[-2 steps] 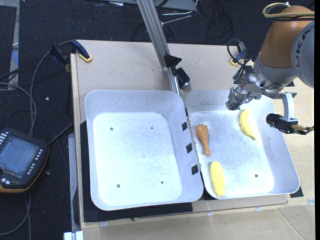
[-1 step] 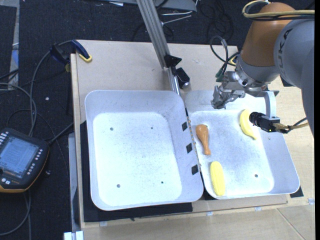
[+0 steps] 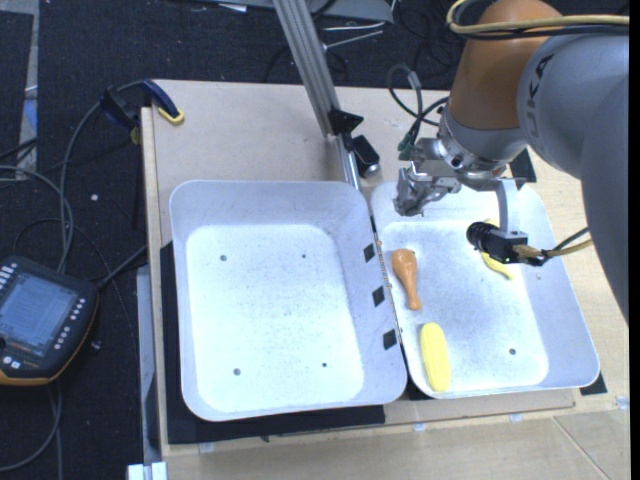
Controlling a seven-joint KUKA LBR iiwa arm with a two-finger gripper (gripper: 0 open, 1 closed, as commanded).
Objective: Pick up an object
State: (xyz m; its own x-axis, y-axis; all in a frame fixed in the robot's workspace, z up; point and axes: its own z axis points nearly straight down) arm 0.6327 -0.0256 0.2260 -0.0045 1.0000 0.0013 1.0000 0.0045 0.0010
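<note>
The left bin (image 3: 270, 308) sits bare white on the table (image 3: 250, 138). In the right bin (image 3: 520, 348) lie an orange drumstick-shaped toy (image 3: 406, 273) by its left wall and a yellow block (image 3: 435, 356) just below it. The end effector (image 3: 412, 200) hangs over the bin's far left corner, carrying nothing; its grip I cannot tell.

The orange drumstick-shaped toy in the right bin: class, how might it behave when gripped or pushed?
The drumstick toy looks like moulded plastic, so probably stiff and light. Its rounded head and thin tapering shaft suggest it may pivot or roll when nudged. The glossy surface could slip between fingers.
</note>
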